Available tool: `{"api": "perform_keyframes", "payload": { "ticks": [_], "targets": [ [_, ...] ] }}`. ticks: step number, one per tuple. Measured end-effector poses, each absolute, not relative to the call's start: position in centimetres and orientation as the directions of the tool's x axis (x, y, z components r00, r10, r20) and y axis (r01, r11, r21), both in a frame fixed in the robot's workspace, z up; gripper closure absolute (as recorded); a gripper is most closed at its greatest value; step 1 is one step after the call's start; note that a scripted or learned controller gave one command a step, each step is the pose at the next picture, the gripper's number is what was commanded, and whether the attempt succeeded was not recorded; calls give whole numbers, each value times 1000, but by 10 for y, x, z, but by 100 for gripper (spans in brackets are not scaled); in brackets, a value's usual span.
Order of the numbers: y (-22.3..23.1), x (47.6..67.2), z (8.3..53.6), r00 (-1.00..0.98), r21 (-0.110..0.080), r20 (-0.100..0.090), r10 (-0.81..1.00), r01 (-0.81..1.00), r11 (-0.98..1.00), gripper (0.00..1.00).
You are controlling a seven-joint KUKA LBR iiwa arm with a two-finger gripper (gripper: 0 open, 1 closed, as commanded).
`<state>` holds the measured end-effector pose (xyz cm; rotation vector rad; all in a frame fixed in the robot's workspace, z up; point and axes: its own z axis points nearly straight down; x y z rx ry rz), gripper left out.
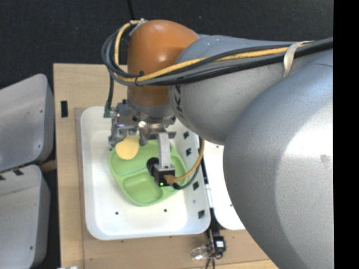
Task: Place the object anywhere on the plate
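Leftmost, the pale yellow object (127,149) sits at the green plate's (140,186) upper-left edge, just under the gripper (140,136), presumably for release there. Whether its fingers are open or closed, I cannot tell.

A white bin (95,206) sits mid-frame on the wooden counter (70,88); grey panels (22,122) stand at the left edge.

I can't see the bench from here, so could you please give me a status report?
End effector low over green plate. Pale yellow object at plate's far-left rim, beside end effector. Arm hides plate's far part.
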<state>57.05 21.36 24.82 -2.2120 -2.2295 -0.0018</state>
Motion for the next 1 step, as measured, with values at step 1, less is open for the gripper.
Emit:
{"api": "perform_keyframes", "payload": {
  "ticks": [1],
  "targets": [
    [210, 571, 248, -3, 0, 0, 1000, 1000, 3, 0]
  ]
}}
